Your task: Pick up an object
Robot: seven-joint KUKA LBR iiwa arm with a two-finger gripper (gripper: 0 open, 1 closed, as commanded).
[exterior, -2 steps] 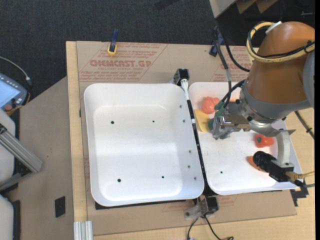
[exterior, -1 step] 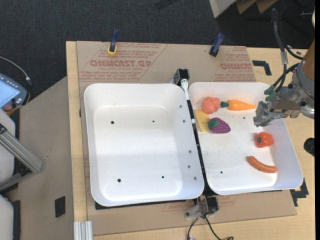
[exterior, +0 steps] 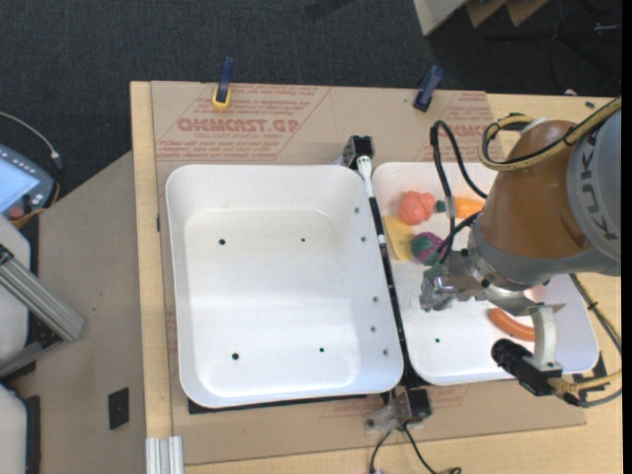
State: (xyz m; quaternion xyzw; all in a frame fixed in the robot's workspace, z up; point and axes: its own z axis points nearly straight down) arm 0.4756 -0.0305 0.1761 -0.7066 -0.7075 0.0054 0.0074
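The arm, with its orange band, hangs over the right bin [exterior: 449,358]. My gripper [exterior: 441,286] points down near that bin's left middle, beside a small purple and green object [exterior: 427,246]. A pink-orange round toy [exterior: 416,205] lies at the bin's back, with a yellow piece [exterior: 398,233] just in front of it and an orange piece [exterior: 464,206] to its right. An orange sausage-shaped object [exterior: 512,323] lies at the front right, partly under the arm. Nothing shows clearly between the fingers.
The left bin [exterior: 188,265] sits beside the right one, sharing a dark divider rail [exterior: 383,265]. Cables loop over the arm's back. Blue and yellow clamps [exterior: 223,85] hold the cardboard base at the far edge. A black fitting [exterior: 523,363] hangs off the arm at the bin's front right.
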